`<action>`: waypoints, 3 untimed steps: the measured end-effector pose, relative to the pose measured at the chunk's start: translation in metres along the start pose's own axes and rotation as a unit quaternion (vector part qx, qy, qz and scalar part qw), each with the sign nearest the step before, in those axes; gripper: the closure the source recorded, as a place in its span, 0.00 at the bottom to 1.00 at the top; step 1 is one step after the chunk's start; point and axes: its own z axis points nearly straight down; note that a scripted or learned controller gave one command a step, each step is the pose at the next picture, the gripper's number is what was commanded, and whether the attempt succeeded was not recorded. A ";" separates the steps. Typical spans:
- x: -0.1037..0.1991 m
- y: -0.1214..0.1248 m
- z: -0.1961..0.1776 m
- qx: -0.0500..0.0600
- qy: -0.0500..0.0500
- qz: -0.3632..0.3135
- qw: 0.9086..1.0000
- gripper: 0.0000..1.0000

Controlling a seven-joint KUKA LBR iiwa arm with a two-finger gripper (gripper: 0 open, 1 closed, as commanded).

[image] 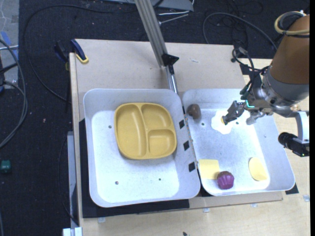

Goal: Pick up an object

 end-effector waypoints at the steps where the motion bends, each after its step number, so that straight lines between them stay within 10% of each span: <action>1: 0.000 0.001 -0.001 -0.001 0.000 0.000 1.000 0.00; 3: -0.004 -0.004 0.098 0.001 0.000 0.001 1.000 0.00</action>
